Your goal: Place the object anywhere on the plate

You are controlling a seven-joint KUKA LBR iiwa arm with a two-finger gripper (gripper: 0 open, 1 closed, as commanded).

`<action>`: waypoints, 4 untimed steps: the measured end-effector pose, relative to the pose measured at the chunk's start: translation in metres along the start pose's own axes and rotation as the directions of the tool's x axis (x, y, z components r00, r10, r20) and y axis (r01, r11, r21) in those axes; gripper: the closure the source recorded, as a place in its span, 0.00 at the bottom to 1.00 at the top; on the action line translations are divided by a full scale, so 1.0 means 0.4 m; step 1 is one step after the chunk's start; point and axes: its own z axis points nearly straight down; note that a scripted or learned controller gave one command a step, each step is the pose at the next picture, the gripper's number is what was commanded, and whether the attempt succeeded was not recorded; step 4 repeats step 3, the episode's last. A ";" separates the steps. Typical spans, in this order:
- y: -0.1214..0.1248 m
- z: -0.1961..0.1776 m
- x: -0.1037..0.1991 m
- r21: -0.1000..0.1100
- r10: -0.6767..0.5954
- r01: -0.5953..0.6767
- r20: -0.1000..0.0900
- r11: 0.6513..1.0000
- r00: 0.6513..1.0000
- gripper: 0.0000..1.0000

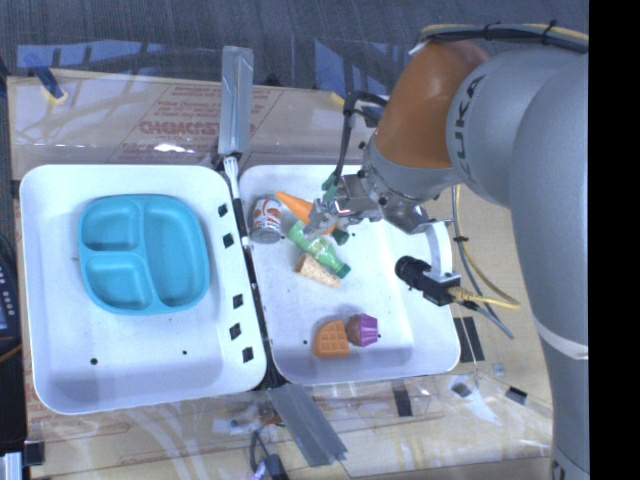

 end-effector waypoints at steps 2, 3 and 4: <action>0.115 0.001 0.354 0.002 -0.265 0.265 0.000 0.964 0.964 1.00; 0.115 0.000 0.354 0.001 -0.265 0.265 0.000 0.964 0.964 0.00; 0.115 0.000 0.354 0.001 -0.265 0.265 0.000 0.964 0.964 0.00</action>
